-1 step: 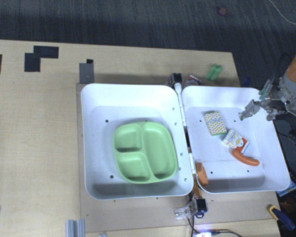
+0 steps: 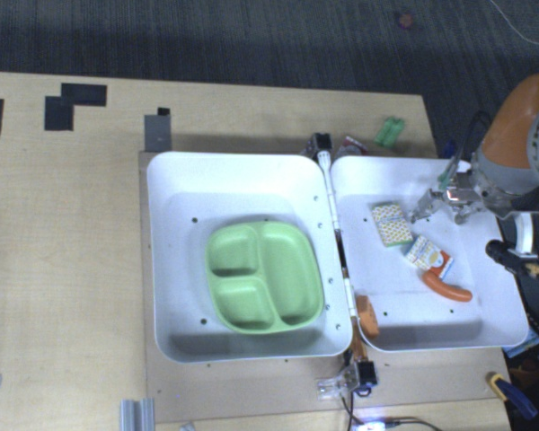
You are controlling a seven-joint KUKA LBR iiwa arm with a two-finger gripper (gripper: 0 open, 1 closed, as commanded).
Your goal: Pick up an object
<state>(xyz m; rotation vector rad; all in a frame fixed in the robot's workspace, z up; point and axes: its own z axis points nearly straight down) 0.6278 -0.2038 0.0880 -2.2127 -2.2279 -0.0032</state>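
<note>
Leftmost, a green divided plate (image 2: 265, 275) is seen lying flat in the middle of the left bin (image 2: 175, 241); it looks stiff, smooth and light, and its low rim offers little for a two-finger hold. Further right, in the right bin (image 2: 494, 326), three small things are found: a speckled packet (image 2: 392, 224) toward ten o'clock of the bin's floor, a small blue-and-white packet (image 2: 420, 251) near the centre, and an orange sausage-shaped toy (image 2: 447, 286) just beside it at five o'clock. The packets are judged thin, light and probably crinkly, so they could slip or fold; the sausage is judged firmer and rounded, best taken across its narrow middle. It seems to touch the blue-and-white packet at its upper end, so a grasp nearer its lower end would be cleaner. Open floor is left at six o'clock and three o'clock of the sausage, well apart from the bin walls. The pincer (image 2: 434, 201) is seen low at the bin's twelve o'clock, near the speckled packet; nothing is seen between its fingers, and whether they are spread or closed cannot be told.
</note>
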